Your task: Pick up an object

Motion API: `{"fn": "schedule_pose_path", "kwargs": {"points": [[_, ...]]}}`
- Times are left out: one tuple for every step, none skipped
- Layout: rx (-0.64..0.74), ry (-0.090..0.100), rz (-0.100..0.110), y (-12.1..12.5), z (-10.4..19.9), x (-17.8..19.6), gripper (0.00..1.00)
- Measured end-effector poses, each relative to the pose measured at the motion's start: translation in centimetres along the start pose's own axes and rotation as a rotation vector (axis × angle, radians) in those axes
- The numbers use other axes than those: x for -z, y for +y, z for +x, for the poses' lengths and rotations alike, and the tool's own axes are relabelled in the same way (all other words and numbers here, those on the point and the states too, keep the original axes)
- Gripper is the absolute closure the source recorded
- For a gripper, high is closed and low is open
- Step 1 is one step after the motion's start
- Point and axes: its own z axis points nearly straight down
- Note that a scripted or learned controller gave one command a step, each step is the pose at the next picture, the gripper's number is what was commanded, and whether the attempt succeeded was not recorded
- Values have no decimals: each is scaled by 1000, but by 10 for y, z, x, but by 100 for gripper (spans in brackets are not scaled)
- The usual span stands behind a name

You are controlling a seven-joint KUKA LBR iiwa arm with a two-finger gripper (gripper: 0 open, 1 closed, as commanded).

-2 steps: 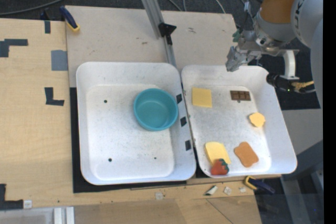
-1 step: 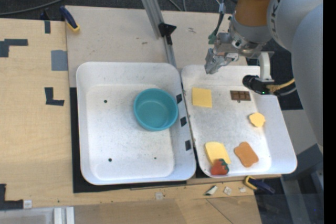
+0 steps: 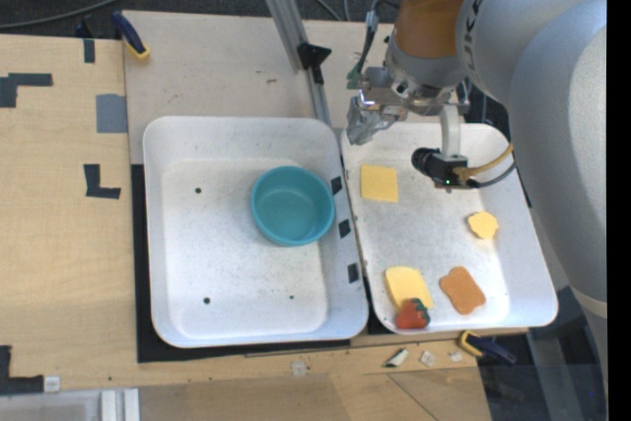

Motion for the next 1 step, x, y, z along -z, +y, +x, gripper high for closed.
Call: {"fn": "schedule_pose_path", "kwargs": {"points": [[0, 0, -2, 2, 53, 11, 100]]}}
